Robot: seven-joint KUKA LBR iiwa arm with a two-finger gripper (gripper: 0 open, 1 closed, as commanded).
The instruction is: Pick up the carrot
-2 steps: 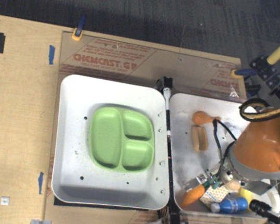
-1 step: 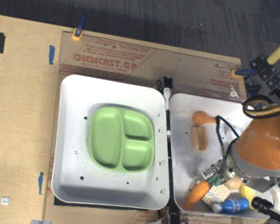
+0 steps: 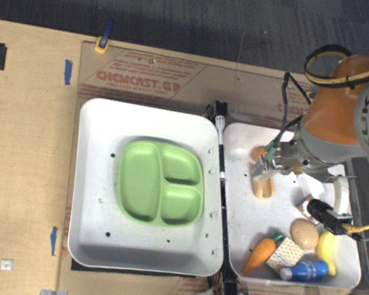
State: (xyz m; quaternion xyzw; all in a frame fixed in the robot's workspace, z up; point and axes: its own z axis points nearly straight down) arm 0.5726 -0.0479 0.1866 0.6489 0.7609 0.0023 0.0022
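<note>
The carrot [image 3: 259, 254], orange with a green top, lies at the front of the right bin [image 3: 237, 207], its tip pointing to the front left. My gripper [image 3: 269, 165] hangs over the back left part of that bin, well behind the carrot and apart from it. Just below the gripper sits a tan, bread-like piece [image 3: 263, 187]. A small orange thing [image 3: 259, 152] shows at the gripper's left side.
Next to the carrot lie a patterned box [image 3: 285, 254], a blue bottle [image 3: 305, 270], a tan egg-like ball [image 3: 304, 233] and a yellow fruit [image 3: 328, 248]. The left bin [image 3: 104, 130] holds a green divided plate [image 3: 161, 183]. Cables hang at the arm's right.
</note>
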